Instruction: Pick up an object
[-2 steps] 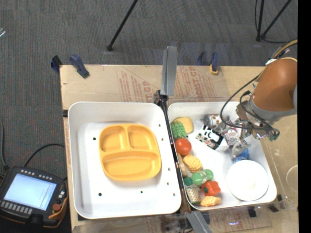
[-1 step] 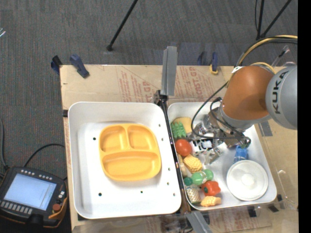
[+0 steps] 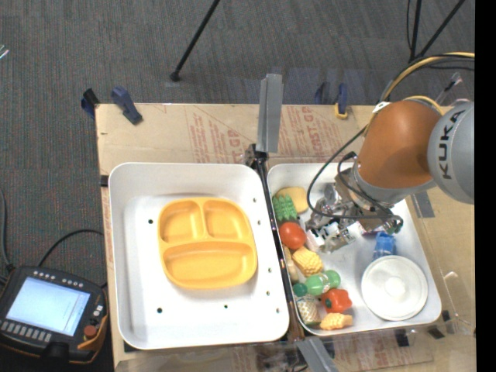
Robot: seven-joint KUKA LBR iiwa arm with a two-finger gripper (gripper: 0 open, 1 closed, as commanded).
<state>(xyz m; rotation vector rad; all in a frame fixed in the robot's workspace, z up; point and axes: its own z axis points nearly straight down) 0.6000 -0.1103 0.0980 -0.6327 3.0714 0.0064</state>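
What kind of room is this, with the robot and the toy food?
Probably a robot lab or test workshop. A grey and orange arm reaches over two white bins on a taped cardboard bench, a control pendant lies on the carpet, and tripod legs stand behind.

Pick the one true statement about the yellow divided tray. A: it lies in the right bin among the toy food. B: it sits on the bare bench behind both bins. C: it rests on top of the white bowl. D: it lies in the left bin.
D: the yellow divided tray lies flat on the floor of the left bin, while the toy food and the white bowl are in the right bin.
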